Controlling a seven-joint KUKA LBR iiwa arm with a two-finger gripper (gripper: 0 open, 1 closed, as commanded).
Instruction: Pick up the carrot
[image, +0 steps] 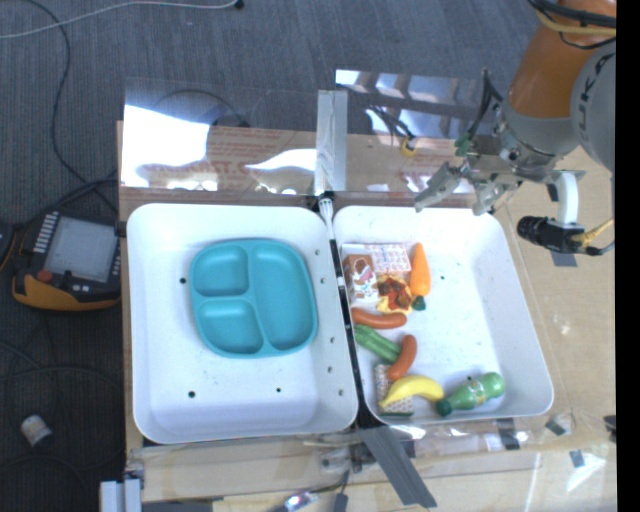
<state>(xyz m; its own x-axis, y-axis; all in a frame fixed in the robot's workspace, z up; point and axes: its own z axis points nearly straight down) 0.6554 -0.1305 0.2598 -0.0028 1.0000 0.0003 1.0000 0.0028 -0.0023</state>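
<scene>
Grey metal, the pincer (455, 196) hangs over the far rim of the right bin (520, 300), fingers spread wide with nothing between them. Below it and slightly to its left lies the carrot (419, 270), upright beside a snack packet (377, 272). Farther down sit a banana (413, 391) and green bottle (470, 392).

I am counting two white bins: one (160, 400) holding a single blue divided plate (252, 297), the other (500, 300) holding one carrot (419, 269), one banana (413, 389), two sausages (380, 320) (404, 354), one cucumber (375, 343) and one green bottle (470, 393).
</scene>
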